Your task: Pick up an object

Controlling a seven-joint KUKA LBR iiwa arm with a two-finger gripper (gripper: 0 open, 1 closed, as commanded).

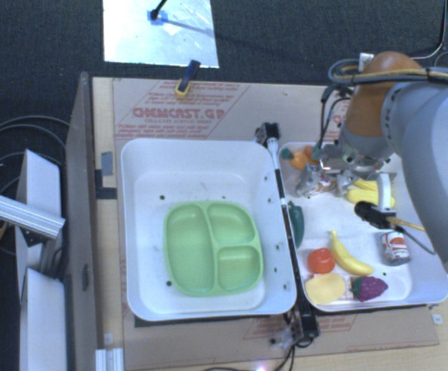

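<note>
I see a green divided plate (212,247) lying in the left white bin (142,207), cardboard (185,107) under both bins, and a shiny sheet (159,20) beyond.

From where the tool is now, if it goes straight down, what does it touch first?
Probably the small grey clutter directly under the tool at the back of the right bin, beside the orange carrot-like toy. Depth is unclear from this slanted view, so it may reach the bin floor instead.

A tray (213,247) sat in the left bin (142,207), and the right bin (425,284) beside it held a banana (349,256), a tomato (321,260) and a can (395,247).
</note>
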